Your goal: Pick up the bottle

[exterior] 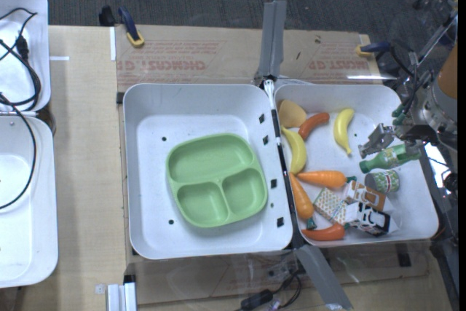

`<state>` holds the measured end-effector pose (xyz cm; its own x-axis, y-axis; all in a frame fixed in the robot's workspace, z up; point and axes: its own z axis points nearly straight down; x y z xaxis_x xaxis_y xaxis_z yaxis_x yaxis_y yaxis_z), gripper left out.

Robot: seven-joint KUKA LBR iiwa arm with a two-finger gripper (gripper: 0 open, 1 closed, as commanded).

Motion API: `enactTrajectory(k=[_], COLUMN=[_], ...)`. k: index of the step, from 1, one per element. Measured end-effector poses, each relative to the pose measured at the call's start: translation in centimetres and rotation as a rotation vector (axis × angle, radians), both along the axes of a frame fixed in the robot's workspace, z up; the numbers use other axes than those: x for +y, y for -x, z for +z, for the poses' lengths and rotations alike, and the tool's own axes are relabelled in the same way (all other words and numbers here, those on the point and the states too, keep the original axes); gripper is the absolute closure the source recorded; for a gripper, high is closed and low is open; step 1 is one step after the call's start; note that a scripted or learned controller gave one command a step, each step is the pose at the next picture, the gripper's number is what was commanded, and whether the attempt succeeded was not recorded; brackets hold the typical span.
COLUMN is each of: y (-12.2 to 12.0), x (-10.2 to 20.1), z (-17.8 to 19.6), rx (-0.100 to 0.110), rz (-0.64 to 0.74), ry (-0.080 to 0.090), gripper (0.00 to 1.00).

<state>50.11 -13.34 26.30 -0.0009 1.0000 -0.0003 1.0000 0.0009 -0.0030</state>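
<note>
One bottle: a green bottle (389,156) lies tilted, nearly on its side, over the right part of the right bin (415,218), its neck pointing left and slightly down toward the bin floor.
Gripper: the gripper (380,140) sits just beside the bottle's neck end at the right bin's right side; its metal fingers (376,133) are close to the neck, but whether they clasp the bottle or stand loose cannot be told.
Arm: it reaches in from the right edge, dark wrist parts and cables above the bin's right wall, the wrist turned so the gripper points left into the bin.
Near the bottle: a round patterned object (384,180) lies just below it; a yellow banana (342,130) lies to the left, apart from the gripper.
Other right-bin contents: an orange carrot (322,177), a second banana (295,148) along the left wall, a red-orange pepper (313,124), and small printed cartons (360,206) near the front.
Left bin: the left bin (142,156) holds a green divided tray (216,178).
Surface: both bins rest side by side on a cardboard-covered surface (189,54).
</note>
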Motion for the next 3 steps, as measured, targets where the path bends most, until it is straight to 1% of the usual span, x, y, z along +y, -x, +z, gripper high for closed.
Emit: enactTrajectory(k=[1, 2, 3], y=[-3.8, -5.8, -6.2], x=[-8.9, -8.3, -5.7], z=[-6.5, -14.1, -17.2], rx=[-0.001, -0.006, -0.001], rz=[0.038, 0.046, 0.096], ry=[0.0, -0.005, -0.001], gripper=[0.0, 0.0, 0.0])
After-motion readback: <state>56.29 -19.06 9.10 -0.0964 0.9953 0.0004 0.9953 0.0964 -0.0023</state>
